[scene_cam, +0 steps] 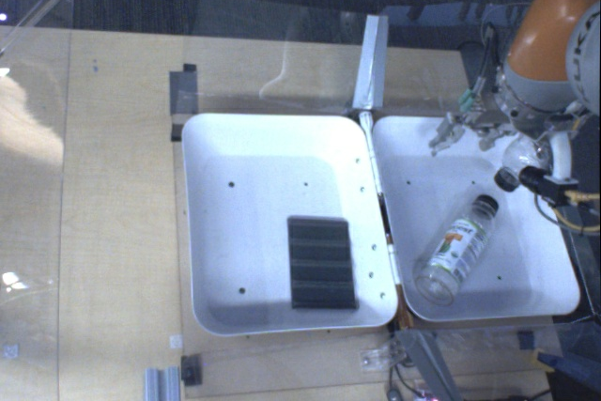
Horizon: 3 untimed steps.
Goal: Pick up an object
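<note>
A clear plastic bottle point(457, 248) with a dark cap and an orange-green label lies on its side in the right bin point(413, 192), cap pointing up-right. In the left bin point(235, 164) a black ribbed rectangular block point(321, 262) lies flat near the front. My gripper point(465, 131) hangs over the back of the right bin, below the orange band point(554, 23). It is open, with nothing between its fingers. It sits up and slightly right of the bottle, apart from it.
A metal divider strip point(370, 61) runs back from the seam between the two bins. Cables and a small black part point(540, 181) hang off the wrist over the right bin's right side. Wooden bench point(94, 202) surrounds the bins.
</note>
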### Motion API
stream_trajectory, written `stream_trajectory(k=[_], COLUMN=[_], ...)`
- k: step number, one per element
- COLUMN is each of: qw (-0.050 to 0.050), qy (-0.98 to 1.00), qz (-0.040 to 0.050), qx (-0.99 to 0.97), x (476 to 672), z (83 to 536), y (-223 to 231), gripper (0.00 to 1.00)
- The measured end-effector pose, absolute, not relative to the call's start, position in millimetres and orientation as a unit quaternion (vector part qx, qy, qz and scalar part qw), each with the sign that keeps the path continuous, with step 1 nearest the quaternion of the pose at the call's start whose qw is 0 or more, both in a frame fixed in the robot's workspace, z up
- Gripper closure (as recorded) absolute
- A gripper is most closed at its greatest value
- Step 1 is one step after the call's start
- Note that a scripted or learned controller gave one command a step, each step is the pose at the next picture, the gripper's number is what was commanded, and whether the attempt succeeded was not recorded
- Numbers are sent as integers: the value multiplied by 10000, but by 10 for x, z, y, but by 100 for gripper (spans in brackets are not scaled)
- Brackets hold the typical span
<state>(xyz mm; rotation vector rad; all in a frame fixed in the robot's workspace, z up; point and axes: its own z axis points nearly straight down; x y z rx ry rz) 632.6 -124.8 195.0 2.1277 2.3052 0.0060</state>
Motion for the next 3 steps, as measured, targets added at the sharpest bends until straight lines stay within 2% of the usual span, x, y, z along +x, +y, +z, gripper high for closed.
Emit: stream_trajectory(k=[1, 2, 3], qw=[13, -31, 59], qy=[7360, 7391, 7709], qz=[11, 54, 31], qx=[6770, 6735, 6369], x=[5791, 5597, 5532], z=[1249, 1004, 893], y=[-1544, -1739, -1502], gripper=[0, 0, 0])
